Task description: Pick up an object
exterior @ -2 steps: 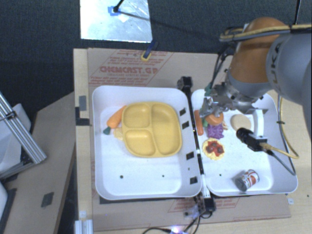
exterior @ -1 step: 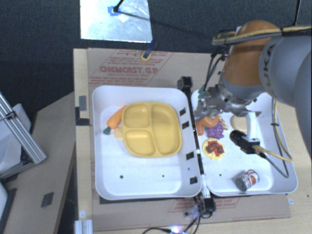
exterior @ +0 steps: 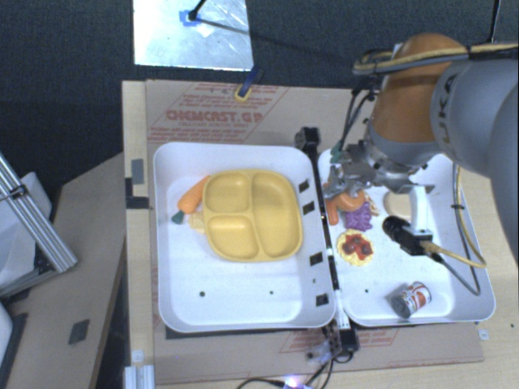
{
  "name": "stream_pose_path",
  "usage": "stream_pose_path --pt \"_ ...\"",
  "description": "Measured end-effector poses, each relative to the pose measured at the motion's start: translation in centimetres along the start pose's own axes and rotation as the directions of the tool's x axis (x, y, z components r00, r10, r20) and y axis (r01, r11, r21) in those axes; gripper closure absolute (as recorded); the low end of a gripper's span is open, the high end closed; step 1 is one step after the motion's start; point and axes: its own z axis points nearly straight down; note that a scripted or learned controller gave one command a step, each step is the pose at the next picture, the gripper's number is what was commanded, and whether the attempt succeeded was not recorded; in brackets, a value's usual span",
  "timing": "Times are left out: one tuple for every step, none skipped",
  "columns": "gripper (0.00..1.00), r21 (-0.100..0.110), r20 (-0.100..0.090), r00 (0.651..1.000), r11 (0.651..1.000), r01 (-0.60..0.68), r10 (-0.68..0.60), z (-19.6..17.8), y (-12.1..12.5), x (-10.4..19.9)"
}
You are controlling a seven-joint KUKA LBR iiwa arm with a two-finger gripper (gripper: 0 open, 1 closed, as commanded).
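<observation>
My gripper (exterior: 349,186) hangs low over the upper left part of the right bin (exterior: 470,294). Right under it lies an orange toy piece (exterior: 339,203), touching or nearly touching the gripper; I cannot see it held. A purple bunch of grapes (exterior: 362,215) lies just beside it to the right. Below them is a small round yellow and red pizza toy (exterior: 355,248). A small can (exterior: 411,299) lies on its side near the bin's front.
The left bin (exterior: 174,298) holds a yellow divided plate (exterior: 250,215) with an orange carrot (exterior: 191,195) at its left edge. The black divider (exterior: 321,233) runs between the bins. My arm covers the right bin's back.
</observation>
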Motion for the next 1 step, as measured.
stream_pose_path --pt "1.00 0.000 0.000 1.000 1.000 0.003 -0.003 0.48 0.83 0.96"
